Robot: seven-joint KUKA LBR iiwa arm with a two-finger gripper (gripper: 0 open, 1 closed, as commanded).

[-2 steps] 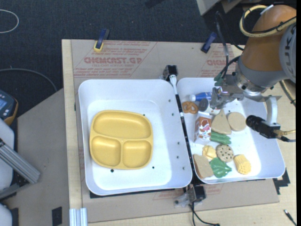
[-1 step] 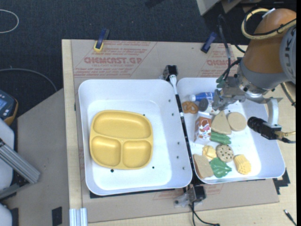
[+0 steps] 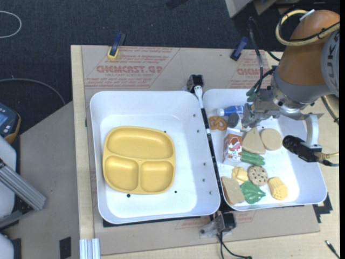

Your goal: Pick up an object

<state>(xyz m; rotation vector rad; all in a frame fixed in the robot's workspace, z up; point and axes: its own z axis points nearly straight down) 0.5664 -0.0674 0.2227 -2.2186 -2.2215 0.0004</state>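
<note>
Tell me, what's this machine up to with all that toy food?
The robot arm reaches in over the right bin, its tool lowered among toy food near a pretzel and a blue bottle. Whether it has gripped anything can't be seen. The left bin holds a yellow divided plate.

I see the pickable pieces all in the right bin (image 3: 315, 190), in the right half of the frame. A pretzel (image 3: 218, 123) lies near its upper left, a blue-capped bottle (image 3: 232, 110) just above it. Below sit a red-and-white packet (image 3: 233, 147), two tan bread slices (image 3: 262, 141), a green pod (image 3: 252, 158), a chocolate-chip cookie (image 3: 258, 174), a corn cob (image 3: 277, 188), a green leafy piece (image 3: 252, 192) and a toast slice (image 3: 232, 191).
</note>
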